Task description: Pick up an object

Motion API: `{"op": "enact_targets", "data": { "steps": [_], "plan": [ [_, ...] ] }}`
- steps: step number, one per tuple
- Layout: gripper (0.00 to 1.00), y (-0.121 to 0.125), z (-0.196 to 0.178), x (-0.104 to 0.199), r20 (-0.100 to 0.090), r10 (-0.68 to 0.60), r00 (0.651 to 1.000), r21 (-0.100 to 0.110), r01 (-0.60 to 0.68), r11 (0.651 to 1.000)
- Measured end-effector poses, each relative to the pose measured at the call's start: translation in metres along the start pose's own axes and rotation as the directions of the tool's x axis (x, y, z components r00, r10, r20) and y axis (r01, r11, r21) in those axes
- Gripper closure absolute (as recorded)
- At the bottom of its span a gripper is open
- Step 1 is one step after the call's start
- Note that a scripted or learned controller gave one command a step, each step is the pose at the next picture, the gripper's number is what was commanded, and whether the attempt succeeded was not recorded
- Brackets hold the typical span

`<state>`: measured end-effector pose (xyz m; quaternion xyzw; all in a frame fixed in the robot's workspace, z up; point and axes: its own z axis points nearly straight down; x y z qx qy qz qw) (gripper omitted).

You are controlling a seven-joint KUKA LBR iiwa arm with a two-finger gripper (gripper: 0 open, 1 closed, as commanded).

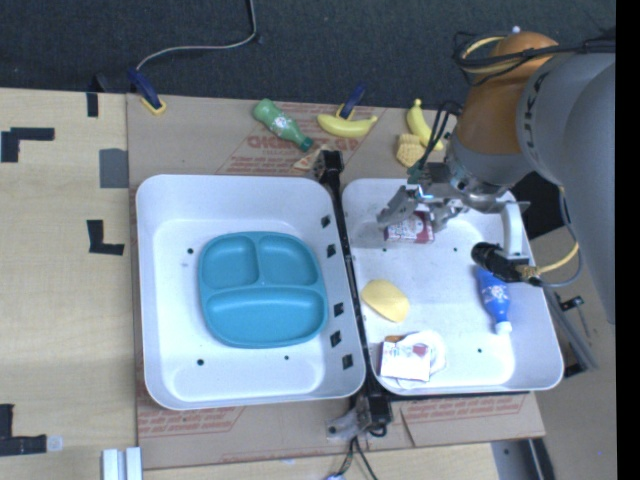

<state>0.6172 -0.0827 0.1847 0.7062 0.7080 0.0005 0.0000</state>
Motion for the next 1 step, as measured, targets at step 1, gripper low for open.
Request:
{"op": "enact_targets", "data": {
  "steps": [1],
  "plan": [
    [1.00,-0.0272,0.0000,0.0617,-0.001,0.000,1.000,0.001,0.000,1.000]
  ]
}}
